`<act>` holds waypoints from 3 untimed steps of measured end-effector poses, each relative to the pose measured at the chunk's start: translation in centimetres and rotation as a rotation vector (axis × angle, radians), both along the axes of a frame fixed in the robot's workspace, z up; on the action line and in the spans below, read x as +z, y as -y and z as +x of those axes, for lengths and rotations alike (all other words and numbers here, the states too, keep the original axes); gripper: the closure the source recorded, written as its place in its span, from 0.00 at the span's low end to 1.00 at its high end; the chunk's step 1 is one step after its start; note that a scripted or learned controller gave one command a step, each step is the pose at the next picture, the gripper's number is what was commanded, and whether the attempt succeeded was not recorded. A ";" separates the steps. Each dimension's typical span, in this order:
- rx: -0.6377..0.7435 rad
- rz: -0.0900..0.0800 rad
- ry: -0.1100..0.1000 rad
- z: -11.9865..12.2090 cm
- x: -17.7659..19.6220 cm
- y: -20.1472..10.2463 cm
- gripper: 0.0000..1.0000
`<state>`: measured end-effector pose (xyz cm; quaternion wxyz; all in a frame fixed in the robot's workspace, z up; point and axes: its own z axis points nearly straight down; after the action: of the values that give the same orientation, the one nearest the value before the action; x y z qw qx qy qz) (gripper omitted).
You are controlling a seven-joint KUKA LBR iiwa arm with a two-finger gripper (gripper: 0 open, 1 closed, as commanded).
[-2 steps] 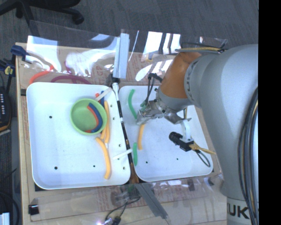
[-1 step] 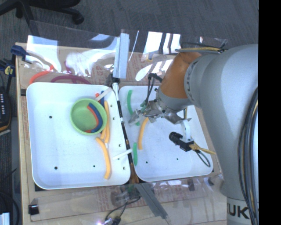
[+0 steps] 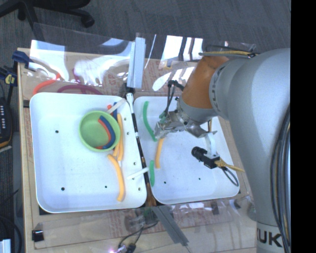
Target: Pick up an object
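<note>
The left bin (image 3: pixel 54 163) has open floor at its left and bottom; the green bowl (image 3: pixel 98 131) and yellow strips (image 3: pixel 118 175) crowd its right side.

dark grey carpet floor (image 3: pixel 148 20), black office chair base (image 3: pixel 74 12) up top, wooden desk (image 3: pixel 89 225), glare off clear plastic sheet (image 3: pixel 98 54)

The arm's (image 3: pixel 247 89) bulk covers the right bin's (image 3: pixel 197 192) far corner at two o'clock, and the frame cuts its base off at five o'clock. The tool (image 3: pixel 163 129) is too small to read — its tips blur into shadow.
</note>
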<state>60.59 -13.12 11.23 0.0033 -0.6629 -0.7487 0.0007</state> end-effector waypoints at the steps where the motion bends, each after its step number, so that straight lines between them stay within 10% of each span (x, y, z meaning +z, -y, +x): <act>1: 0.000 0.000 0.000 0.0 0.0 0.0 0.00; 2: -0.063 -0.003 0.001 -1.6 -2.1 -0.4 0.00; 3: -0.059 -0.004 0.002 -1.5 -1.0 -0.4 1.00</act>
<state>59.04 -12.71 10.21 0.0015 -0.6847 -0.7288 0.0015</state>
